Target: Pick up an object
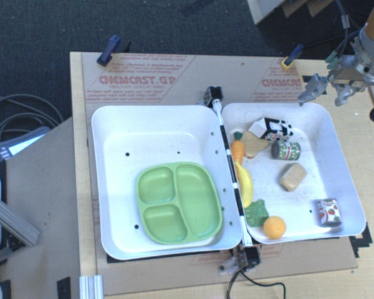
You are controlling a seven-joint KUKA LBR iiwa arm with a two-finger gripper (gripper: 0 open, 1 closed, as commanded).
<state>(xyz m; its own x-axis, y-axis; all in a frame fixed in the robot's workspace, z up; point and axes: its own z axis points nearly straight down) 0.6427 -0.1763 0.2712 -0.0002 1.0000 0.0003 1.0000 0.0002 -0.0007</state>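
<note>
the board under the bins carries red print, "chemcast gp" (137, 80) at the far left and the same print at the far right, partly covered by the right bin's far rim. smaller lines beneath it are too fine to read.

the end effector (327, 91) hangs at the far right, above the desk (81, 167) just beyond the far right corner of the right bin (349, 185). its grey fingers splay apart with nothing between them. the arm above it is cut off by the right edge.

the left bin (112, 142) holds a green divided tray (179, 202) with three compartments, lying toward its near side.

the things to pick lie in the right bin. a small can with a green label (287, 149) sits in the far part, its lettering too small to read. behind it lies a black and white object (275, 128), hard to identify. a tan flat piece (255, 145) rests beside an orange carrot-like item (237, 151). a banana (243, 182) runs along the left wall, with a green leafy item (257, 212) and an orange (274, 227) at its near end. a beige block (293, 177) lies mid-bin, and a red and white can (328, 212) lies near the right wall, its label unreadable.

blue clamps (109, 50) grip the board's far edge.
</note>
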